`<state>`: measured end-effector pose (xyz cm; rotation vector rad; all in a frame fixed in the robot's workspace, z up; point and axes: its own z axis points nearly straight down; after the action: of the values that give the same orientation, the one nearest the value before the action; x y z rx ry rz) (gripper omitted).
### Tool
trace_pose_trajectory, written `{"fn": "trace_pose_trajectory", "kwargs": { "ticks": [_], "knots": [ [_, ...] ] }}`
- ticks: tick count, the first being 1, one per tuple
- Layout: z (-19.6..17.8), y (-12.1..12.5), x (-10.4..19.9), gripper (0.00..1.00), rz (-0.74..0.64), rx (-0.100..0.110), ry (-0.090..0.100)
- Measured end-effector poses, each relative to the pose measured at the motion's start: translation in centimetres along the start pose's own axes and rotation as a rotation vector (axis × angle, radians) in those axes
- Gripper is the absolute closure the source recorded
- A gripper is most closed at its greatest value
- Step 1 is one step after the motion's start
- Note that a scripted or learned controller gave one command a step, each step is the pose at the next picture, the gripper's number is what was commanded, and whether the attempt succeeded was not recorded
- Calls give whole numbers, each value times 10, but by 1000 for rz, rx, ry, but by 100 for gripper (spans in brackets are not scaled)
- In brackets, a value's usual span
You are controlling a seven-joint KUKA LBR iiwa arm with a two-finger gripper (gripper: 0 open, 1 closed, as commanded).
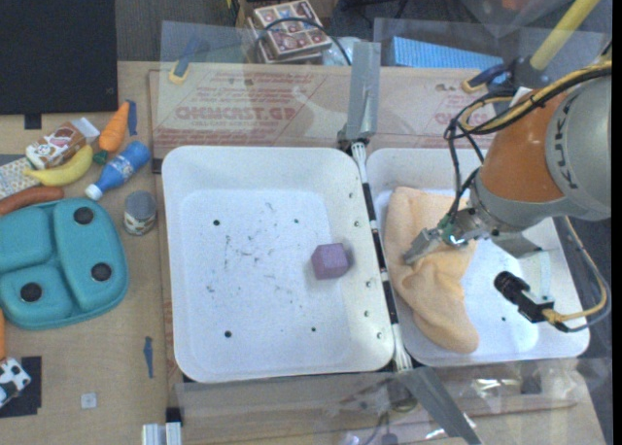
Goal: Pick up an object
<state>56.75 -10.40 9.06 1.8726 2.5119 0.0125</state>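
A small purple cube (330,260) lies in the left bin (194,190), right of its middle. A crumpled peach cloth (435,288) fills the left half of the right bin (569,341). My gripper (425,244) points down and to the left, low over the upper middle of the cloth and seemingly touching it. The grey arm with its orange band (520,166) leans in from the right above the right bin. Nothing is visibly lifted off either bin floor.
A black plug on a yellow cable (517,295) hangs over the right bin's bare floor beside the cloth. Left of the bins, on the bench, lie a teal tray (58,263), a small can (140,212), a toy bottle (119,169) and toy foods. Cardboard boxes stand behind the bins.
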Motion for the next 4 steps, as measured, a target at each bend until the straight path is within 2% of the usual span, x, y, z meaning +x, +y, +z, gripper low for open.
{"fn": "trace_pose_trajectory", "kwargs": {
  "ticks": [1, 2, 3, 4],
  "knots": [
    [2, 68, -23, 0, 232, 3, -4],
    [1, -2, -59, 0, 154, 3, -4],
    [1, -8, -115, 0, 104, 1, 9],
    [-9, -7, -116, 100, 103, 1, 3]
  ]
}}
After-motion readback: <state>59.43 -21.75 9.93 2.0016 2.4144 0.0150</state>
